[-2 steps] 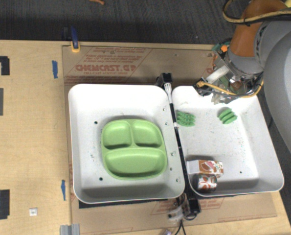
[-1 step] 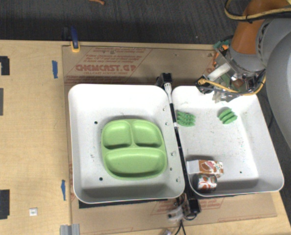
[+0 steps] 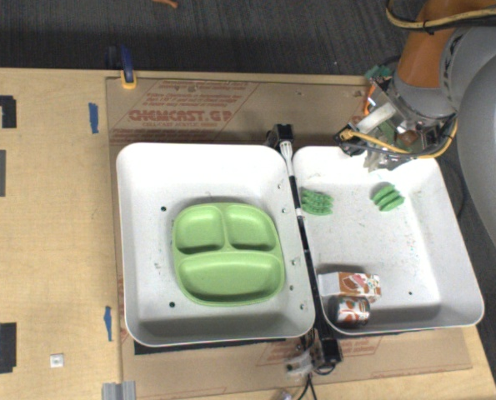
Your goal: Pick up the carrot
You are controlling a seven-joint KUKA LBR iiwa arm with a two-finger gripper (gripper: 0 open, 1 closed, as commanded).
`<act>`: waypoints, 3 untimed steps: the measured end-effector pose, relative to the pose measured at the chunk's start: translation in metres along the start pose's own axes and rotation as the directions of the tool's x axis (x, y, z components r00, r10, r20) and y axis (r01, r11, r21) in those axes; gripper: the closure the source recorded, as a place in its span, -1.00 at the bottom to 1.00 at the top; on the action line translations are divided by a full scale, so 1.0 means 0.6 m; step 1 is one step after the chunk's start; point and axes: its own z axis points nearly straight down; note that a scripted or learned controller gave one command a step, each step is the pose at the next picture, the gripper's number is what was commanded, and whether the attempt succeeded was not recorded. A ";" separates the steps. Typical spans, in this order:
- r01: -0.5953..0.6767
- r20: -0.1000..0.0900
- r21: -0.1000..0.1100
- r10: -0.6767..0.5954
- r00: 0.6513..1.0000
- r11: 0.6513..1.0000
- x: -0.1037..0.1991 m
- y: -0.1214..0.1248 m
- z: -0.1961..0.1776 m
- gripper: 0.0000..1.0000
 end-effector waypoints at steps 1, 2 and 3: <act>-0.146 0.004 0.002 0.146 0.989 0.989 -0.033 0.007 0.069 1.00; -0.144 0.004 0.003 0.144 0.990 0.990 -0.032 0.007 0.053 1.00; -0.141 0.003 0.004 0.141 0.990 0.990 -0.031 0.006 0.036 1.00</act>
